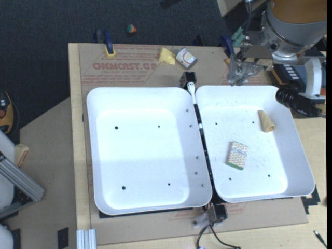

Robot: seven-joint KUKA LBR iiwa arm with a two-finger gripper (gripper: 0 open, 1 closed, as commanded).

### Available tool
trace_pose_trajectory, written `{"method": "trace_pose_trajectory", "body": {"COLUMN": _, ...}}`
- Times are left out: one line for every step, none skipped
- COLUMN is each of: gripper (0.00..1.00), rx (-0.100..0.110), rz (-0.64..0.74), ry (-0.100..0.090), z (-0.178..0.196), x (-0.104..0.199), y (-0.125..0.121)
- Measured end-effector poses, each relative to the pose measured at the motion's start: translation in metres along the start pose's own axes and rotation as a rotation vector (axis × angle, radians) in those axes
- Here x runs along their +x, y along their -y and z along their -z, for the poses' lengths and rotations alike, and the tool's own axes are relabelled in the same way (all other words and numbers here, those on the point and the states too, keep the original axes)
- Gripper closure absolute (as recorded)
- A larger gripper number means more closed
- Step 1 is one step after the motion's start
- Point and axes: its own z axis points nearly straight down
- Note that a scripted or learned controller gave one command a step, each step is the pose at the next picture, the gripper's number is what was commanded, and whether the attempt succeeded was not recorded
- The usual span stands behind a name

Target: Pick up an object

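You see the arm at two o'clock: a fat rounded body, orange band on top, pale grey shell below it. A lighter grey ring closes the wrist. Thin dark cables run down beside it at its nine o'clock. The gripper is small, bare metallic grey, with slender fingers.

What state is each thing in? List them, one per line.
hand: above the bench behind the right bin, holding nothing visible
small box: lying flat in the right bin, untouched
tan cone: lying on its side in the right bin
left bin: sitting flush against the right bin
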Motion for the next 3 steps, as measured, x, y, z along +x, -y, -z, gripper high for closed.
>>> {"method": "trace_pose_trajectory", "body": {"gripper": 1.00, "rx": 0.027, "rz": 0.000, "ry": 0.000, "z": -0.097, "x": 0.056, "y": 0.001}}
{"method": "trace_pose_trajectory", "body": {"gripper": 1.00, "rx": 0.013, "rz": 0.009, "ry": -0.005, "z": -0.055, "x": 0.168, "y": 0.027}}
{"method": "trace_pose_trajectory", "body": {"gripper": 1.00, "rx": 0.028, "rz": 0.000, "ry": 0.003, "z": -0.120, "x": 0.199, "y": 0.063}}
